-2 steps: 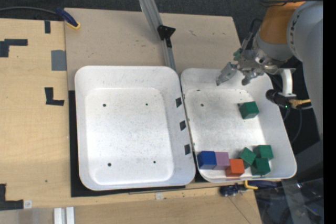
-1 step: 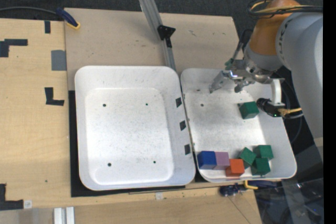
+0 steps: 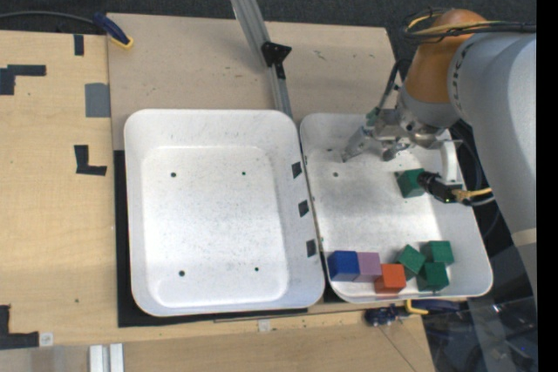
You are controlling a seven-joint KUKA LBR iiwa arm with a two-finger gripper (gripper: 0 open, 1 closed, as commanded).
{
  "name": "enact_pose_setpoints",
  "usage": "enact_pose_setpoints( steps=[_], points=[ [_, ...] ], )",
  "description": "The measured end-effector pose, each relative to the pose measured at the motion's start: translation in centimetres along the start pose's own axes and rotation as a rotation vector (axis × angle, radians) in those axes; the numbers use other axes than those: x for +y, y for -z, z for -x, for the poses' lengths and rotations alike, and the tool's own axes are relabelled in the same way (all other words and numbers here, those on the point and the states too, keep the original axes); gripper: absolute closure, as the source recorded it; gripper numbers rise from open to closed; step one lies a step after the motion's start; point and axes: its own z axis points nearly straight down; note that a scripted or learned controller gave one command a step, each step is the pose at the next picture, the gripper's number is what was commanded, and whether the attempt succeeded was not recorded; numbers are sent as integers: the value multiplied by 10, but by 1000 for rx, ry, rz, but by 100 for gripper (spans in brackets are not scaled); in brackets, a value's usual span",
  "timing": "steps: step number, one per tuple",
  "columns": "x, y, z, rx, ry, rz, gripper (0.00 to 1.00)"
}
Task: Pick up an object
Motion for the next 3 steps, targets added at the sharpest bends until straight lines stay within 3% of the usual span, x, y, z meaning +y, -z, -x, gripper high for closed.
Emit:
enact_pose_setpoints(
  steps=[1, 3],
  points=[
    [1, 12, -1, 0, 2, 3, 100],
    [13, 101, 0, 2, 0, 9, 100]
  ],
)
